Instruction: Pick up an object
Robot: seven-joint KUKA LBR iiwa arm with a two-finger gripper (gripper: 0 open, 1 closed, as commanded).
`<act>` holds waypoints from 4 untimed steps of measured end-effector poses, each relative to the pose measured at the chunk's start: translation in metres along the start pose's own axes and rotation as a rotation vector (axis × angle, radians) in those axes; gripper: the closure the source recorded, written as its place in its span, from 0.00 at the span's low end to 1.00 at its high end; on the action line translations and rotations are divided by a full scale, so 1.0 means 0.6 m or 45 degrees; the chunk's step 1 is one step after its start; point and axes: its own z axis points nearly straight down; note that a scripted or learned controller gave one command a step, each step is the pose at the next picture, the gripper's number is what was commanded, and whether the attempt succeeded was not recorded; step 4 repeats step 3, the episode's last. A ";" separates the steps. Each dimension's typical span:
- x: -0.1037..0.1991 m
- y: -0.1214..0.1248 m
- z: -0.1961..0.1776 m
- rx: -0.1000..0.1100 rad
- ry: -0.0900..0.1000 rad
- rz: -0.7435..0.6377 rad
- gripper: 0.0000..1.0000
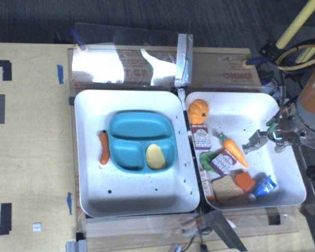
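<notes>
Arm (pixel 311 96) cut off at 3 o'clock edge; green item (pixel 206 159) half-buried under purple packet (pixel 223 162).

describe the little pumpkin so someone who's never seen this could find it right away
Start at the right-hand white bin, the crowded one. Go to its top left corner, beside the divider between the bins. The pumpkin sits there, round and orange with a small green stem, above the red and white packet; the carrot is orange too, but long and pointed.

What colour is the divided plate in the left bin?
Light blue; the divided plate shows clearly in the camera view.
</notes>
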 end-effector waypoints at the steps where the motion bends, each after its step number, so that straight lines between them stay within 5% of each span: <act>1: 0.024 0.165 0.250 -0.007 -0.002 0.021 0.00; 2: 0.023 0.165 0.238 -0.004 -0.001 0.026 1.00; 3: 0.115 0.234 0.107 -0.010 0.001 0.088 1.00; 4: 0.115 0.234 0.107 -0.010 0.001 0.088 1.00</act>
